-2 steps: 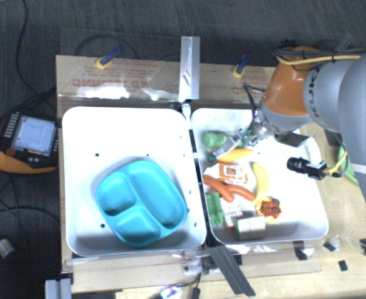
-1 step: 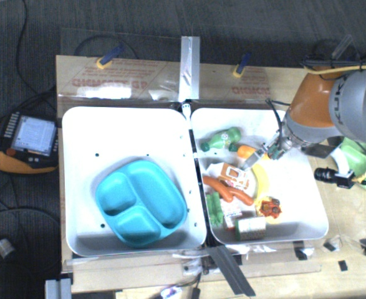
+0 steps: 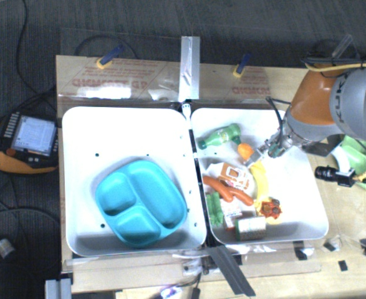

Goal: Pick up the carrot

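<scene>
Just beyond the orange band of the arm, the gripper hangs over the right bin, and its tip is too small and blurred to say how it is set or whether anything sits in it. Right beside that tip, on the side away from the arm, lies a small orange piece, close enough that touching or apart cannot be told. Directly under the tip, toward the front of the bench, a yellow banana runs lengthwise. A step farther from the tip, past the orange piece, a green bottle lies on its side near the bin's back corner. A white carton with orange print rests just beside the banana. Below the carton is the carrot, long and orange-red, lying at a slant with one end toward the wall between the bins; it is apart from the gripper, with the carton and banana between them. Farther toward the front lie a green vegetable, a red and yellow item and a grey can on its side. Well away from the tool, across the dividing wall, the left bin carries a blue sectioned plate.
</scene>
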Controlling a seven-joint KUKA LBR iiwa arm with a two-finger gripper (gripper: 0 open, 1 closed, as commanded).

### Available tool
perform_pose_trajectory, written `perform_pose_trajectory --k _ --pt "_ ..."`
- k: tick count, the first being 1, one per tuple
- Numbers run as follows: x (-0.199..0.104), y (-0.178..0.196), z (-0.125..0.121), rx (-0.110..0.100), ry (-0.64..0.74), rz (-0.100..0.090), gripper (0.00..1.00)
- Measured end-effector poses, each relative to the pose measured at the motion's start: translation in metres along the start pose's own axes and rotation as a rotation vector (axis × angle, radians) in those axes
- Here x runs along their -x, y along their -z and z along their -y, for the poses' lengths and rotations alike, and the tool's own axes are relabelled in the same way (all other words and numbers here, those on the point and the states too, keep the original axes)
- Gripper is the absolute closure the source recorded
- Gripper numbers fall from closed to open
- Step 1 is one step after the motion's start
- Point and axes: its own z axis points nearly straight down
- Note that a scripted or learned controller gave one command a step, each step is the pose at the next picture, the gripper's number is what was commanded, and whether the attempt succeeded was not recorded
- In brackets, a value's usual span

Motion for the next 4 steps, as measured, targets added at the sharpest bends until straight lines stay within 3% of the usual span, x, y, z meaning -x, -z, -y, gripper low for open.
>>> perform_pose_trajectory --k 1,2,3,4 --pt "0.027 -0.001 -0.041 -0.051 0.003 -0.029 1.0" --pt "0.018 -0.003 -0.031 -0.07 -0.565 -0.038 1.0" --pt "0.019 0.003 -0.03 -0.078 -0.565 -0.037 1.0" --pt "-0.005 0.107 -0.08 -0.014 -0.577 0.0 1.0"
